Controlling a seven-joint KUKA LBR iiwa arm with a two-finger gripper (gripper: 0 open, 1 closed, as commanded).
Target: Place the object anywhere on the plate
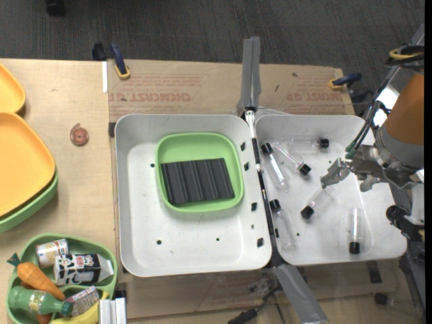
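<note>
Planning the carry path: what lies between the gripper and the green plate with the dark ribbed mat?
In the camera view, clear black-capped tubes and the bins' shared rims lie between the gripper and the green plate.

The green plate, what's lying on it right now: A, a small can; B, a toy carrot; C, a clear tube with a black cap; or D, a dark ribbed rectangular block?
D: the green plate in the left bin carries a dark ribbed rectangular block, while the clear black-capped tubes lie in the right bin.
</note>
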